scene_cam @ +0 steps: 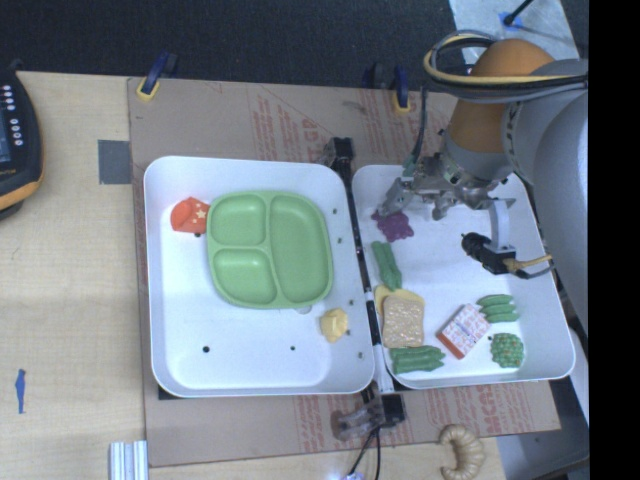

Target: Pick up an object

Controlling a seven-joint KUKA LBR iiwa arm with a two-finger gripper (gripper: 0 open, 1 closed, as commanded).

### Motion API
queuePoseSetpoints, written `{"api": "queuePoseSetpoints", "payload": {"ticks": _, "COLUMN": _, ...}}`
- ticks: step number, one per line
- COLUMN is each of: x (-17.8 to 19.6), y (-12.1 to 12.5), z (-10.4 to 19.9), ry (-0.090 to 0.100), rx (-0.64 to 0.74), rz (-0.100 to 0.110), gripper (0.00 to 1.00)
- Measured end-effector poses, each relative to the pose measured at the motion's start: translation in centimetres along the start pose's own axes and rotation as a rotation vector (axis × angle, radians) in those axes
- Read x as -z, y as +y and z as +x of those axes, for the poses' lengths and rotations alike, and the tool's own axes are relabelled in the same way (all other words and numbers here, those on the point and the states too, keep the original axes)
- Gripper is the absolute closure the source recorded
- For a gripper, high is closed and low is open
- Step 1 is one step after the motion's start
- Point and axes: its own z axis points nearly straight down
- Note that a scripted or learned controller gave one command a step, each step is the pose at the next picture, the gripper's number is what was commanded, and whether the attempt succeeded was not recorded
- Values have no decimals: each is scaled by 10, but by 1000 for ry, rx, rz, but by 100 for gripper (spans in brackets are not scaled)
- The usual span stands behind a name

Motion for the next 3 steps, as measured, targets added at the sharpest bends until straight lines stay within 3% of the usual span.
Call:
{"api": "queuePoseSetpoints", "payload": {"ticks": 1, "x": -11, "y": 0, "z": 3, "ry": 1, "rx": -4, "rz": -1, "gripper": 0}}
{"api": "queuePoseSetpoints", "payload": {"ticks": 2, "x": 0, "y": 0, "z": 2, "ry": 0, "rx": -2, "rz": 0, "gripper": 100}}
{"api": "queuePoseSetpoints", "payload": {"ticks": 3, "x": 0, "y": 0, "z": 2, "ry": 0, "rx": -2, "rz": 1, "gripper": 0}}
